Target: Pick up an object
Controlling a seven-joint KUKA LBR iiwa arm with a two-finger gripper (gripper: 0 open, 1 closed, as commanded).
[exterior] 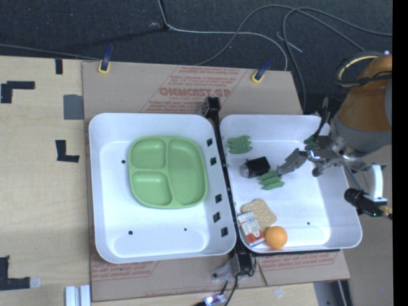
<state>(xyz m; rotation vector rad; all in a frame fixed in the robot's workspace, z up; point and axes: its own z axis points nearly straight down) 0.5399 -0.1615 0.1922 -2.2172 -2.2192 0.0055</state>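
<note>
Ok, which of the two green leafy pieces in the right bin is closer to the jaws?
The lower green piece, beside the black object, just left of the gripper. The other green piece lies higher up, near the divider.

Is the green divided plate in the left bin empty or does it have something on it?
Empty. The green divided plate lies flat in the left bin, and all three of its compartments show bare green.

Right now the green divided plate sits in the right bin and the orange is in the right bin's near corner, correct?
Not quite. The camera view shows the green divided plate in the left bin. The orange is indeed in the right bin's near corner.
</note>
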